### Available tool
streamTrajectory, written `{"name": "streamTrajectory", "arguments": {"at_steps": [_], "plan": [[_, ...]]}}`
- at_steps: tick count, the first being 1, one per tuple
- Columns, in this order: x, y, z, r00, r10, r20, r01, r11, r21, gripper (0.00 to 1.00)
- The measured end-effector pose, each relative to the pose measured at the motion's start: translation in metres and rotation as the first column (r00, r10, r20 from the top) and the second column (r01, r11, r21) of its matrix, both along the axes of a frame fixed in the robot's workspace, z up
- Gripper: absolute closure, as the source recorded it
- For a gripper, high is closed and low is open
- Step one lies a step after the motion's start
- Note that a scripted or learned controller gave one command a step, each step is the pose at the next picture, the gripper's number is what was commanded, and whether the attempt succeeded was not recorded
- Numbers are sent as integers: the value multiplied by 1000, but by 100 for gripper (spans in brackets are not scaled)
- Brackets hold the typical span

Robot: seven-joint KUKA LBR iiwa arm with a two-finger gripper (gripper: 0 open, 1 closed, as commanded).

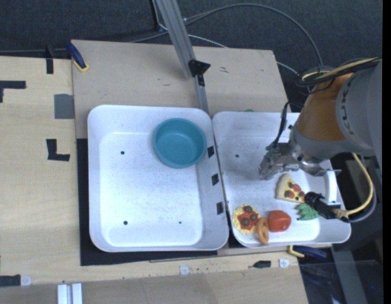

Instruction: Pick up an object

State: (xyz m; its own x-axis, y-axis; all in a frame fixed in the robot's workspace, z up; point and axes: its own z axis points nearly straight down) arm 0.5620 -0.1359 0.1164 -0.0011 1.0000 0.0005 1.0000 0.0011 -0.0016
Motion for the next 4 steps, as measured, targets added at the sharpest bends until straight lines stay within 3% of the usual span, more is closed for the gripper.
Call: {"name": "streamTrajectory", "arguments": {"at_steps": [3, 4], "plan": [[4, -8, 126, 1000, -1, 3, 1, 1000, -1, 100], [6, 52, 131, 1000, 4, 2, -4, 1000, 0, 100]]}}
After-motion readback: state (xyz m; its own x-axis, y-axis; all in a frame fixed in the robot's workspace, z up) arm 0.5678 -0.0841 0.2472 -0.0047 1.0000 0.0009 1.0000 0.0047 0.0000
